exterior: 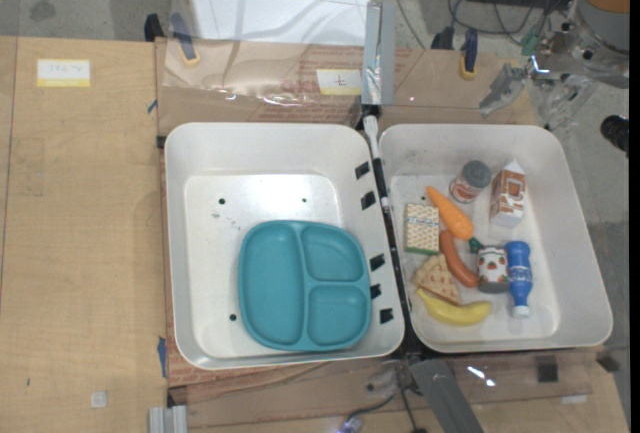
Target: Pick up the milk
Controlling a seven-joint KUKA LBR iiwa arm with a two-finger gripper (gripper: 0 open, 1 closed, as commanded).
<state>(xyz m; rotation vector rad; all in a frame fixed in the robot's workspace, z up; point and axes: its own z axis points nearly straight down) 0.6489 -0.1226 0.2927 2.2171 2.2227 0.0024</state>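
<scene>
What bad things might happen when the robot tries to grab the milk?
The milk carton sits close to a small can, so the gripper might bump the can or pinch it by mistake. The carton also lies near the right bin's far wall, which may crowd a finger coming down. A blue bottle lies just below it and might get nudged too.

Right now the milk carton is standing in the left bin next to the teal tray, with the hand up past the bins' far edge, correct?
Not quite. The camera view shows the milk carton standing in the right bin, near the small can, not in the left bin with the teal tray. The rest holds: the hand is up past the bins' far edge.
</scene>
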